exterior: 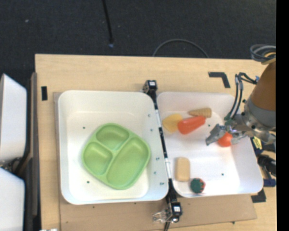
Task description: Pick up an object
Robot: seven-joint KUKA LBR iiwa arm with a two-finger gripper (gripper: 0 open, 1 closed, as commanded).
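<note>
Gripper [223, 135] low in right bin [240, 179], fingers closed around small orange-red object [225, 140]. Beside it to the left: red-orange piece [191, 124], yellow piece [171, 122], tan piece [200, 112]. Green 3-section plate [116, 155] in left bin [72, 109].

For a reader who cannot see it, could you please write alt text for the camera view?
A robot gripper hangs low in the right bin, right by a small orange object. That bin also holds an orange carrot, yellow, tan and beige pieces and a green ball; the left bin holds a green divided plate.
</note>
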